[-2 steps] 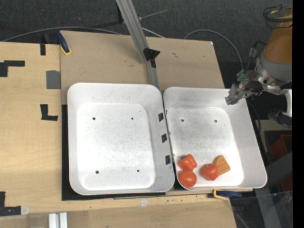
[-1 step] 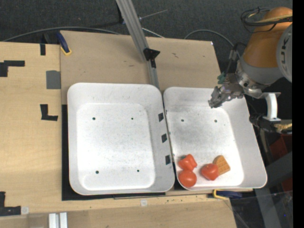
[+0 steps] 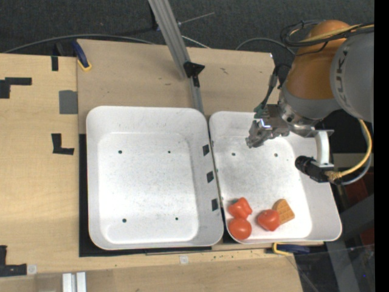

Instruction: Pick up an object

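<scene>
In the right bin, near its front edge, lie three red rounded objects: one at the left, one just below it, and one to the right. A tan waffle-like piece rests against the last one. My gripper hangs over the far part of the right bin, well behind these objects and apart from them. Nothing is visible between its fingertips.
The left bin stands beside the right one, their rims meeting in the middle. A slanted metal pole rises from the bench behind the bins. A black cable connector hangs by the right bin's right side.
</scene>
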`<state>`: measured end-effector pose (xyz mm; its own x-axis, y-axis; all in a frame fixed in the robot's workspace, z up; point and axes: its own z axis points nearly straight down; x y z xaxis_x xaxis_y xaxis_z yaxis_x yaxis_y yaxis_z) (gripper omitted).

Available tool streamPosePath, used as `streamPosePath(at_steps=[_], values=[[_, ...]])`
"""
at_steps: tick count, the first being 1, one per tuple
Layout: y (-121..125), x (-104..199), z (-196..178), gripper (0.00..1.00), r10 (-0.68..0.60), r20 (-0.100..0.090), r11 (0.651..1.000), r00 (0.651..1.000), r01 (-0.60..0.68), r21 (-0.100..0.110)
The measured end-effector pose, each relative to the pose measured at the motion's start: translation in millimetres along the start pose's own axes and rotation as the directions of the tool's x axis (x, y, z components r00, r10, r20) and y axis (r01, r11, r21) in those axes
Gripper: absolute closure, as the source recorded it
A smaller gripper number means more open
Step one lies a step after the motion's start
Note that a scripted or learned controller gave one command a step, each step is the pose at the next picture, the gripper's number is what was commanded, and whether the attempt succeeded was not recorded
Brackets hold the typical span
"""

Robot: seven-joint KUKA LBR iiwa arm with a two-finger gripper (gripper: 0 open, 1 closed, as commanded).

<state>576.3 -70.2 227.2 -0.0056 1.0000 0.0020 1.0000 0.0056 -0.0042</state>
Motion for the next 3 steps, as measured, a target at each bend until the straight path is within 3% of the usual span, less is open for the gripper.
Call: streamPosePath(at_steps=[3], values=[[-49.1,137.1,10.1,1.0,0.0,0.001,1.0,1.0,0.0,0.0]])
